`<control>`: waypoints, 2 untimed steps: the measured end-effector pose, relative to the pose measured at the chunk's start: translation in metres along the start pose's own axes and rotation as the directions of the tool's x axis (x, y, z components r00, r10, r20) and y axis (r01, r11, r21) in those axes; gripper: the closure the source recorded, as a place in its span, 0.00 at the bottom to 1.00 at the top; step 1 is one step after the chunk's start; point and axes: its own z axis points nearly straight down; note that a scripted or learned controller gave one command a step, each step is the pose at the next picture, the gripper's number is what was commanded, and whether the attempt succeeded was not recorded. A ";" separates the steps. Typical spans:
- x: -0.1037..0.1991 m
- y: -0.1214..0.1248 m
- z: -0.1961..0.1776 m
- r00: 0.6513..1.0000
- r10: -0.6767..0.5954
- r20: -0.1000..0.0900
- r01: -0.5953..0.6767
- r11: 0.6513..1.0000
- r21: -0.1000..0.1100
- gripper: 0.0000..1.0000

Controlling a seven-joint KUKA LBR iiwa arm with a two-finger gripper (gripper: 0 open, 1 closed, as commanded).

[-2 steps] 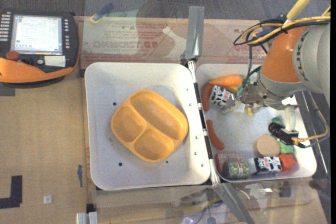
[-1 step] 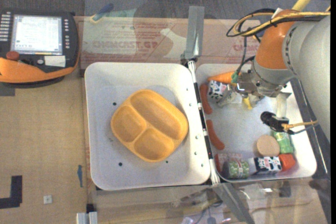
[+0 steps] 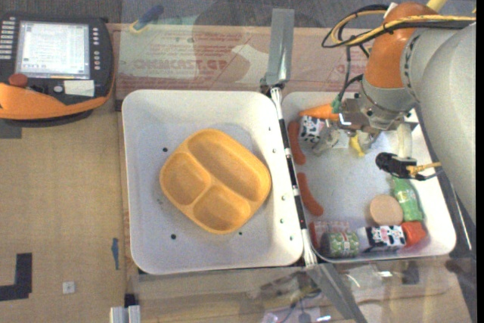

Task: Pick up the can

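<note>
Arm [image 3: 446, 64]: smooth pale grey rounded casing. Orange band [image 3: 389, 57] above the wrist. Black and yellow cables [image 3: 349, 25] looped beside it; dark metallic gripper [image 3: 355, 138].

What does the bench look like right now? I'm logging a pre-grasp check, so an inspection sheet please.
Surface: two white bins, left bin and right bin, side by side.
Job's things: can lying at the right bin's near edge.
Clutter: yellow divided tray in the left bin; carrot, cow-print carton and red sausages in the right.
Hand: hand over the right bin's far end, away from the can.
Cables: black-and-yellow cable looping behind the wrist.
Surroundings: teach pendant at far left.
</note>
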 end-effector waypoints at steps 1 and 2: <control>0.002 0.000 0.000 0.996 0.084 -0.004 -0.084 0.996 0.003 0.00; 0.003 -0.001 -0.010 0.997 0.083 -0.001 -0.083 0.997 0.003 1.00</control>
